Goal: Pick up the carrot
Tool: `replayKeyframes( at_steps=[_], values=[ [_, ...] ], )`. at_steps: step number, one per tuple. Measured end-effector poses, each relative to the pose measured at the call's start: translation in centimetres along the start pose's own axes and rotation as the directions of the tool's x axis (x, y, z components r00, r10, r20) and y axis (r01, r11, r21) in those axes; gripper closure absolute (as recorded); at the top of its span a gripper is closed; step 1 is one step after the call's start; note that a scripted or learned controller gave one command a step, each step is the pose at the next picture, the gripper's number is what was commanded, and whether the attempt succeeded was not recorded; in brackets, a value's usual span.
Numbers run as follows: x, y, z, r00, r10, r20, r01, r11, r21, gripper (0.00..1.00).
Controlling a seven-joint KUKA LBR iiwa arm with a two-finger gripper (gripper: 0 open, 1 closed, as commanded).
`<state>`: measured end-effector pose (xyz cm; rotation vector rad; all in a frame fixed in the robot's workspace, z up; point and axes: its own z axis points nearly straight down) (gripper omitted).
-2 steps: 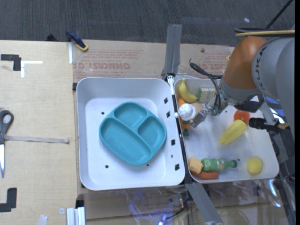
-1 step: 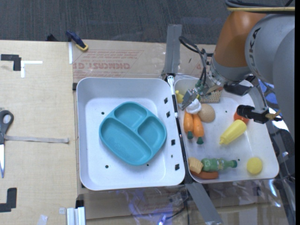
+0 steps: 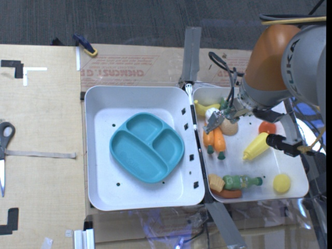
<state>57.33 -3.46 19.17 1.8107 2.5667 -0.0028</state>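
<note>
Pincer [image 3: 215, 119] sits low over the right bin [image 3: 295, 191], and honestly I can't tell if it's spread or pinching anything, since the wrist and cables crowd it. Carrots: looks like two, side by side just below the pincer tip, orange with green ends; the near one [image 3: 219, 140] is clearer, the other [image 3: 208, 139] hugs the bin wall. A beige round thing [image 3: 230, 128] right beside the pincer is half hidden, can't say what it is. Something red [image 3: 267, 127] past the pincer peeks from under the arm [image 3: 282, 56]. One yellow squeeze bottle [image 3: 256, 147], one yellow ball [image 3: 281, 183], one green bottle [image 3: 243, 181] lying flat further below. Left bin [image 3: 98, 191] holds one blue divided plate [image 3: 147, 147]. Scissors [image 3: 4, 149] on the surface are cut off by the frame edge.
</note>
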Motion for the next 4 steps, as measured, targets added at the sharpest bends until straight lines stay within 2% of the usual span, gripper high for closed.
replayKeyframes(
  at_steps=[1, 2, 3, 4],
  values=[
    [-7.7, -3.2, 6.1, 1.0, 0.0, 0.0, 0.0, 1.0, 0.0, 0.0],
    [-5.9, -1.6, 8.8, 0.994, -0.108, 0.001, 0.108, 0.994, -0.019, 0.0],
    [-6.0, -1.6, 7.9, 0.994, -0.11, 0.004, 0.11, 0.994, -0.019, 1.0],
    [2.7, -3.0, 0.0, 0.972, 0.235, 0.0, -0.235, 0.972, -0.001, 1.0]
  ],
)
